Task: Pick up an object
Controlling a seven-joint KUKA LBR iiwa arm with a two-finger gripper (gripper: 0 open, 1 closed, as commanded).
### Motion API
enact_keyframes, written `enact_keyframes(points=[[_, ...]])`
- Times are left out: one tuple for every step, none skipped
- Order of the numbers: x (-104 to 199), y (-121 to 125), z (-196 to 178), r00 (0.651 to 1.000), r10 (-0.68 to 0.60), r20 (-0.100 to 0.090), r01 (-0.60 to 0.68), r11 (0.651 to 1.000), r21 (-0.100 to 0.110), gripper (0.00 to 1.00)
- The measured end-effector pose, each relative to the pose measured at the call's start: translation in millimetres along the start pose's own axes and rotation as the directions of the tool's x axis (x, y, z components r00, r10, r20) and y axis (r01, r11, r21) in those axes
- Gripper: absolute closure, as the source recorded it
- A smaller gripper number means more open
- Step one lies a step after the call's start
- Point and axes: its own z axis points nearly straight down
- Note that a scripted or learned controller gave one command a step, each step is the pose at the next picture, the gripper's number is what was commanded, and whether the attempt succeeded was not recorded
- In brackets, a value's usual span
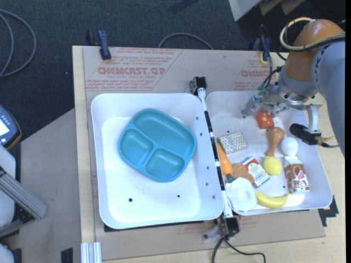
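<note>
Camera view: bench (137, 70) of brown board, dark carpet (49, 15) around.

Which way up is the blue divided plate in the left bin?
Right way up. The blue divided plate lies flat on the left bin's floor, its three compartments facing the camera, nothing in them.

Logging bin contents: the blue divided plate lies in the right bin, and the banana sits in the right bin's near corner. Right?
Not quite. The camera view shows the blue divided plate in the left bin, alone. The banana does sit in the right bin's near corner.
</note>
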Motion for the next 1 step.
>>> enact_keyframes(points=[[1.1,-0.6,-12.0,1.000,-0.001,0.000,0.001,1.000,0.000,1.00]])
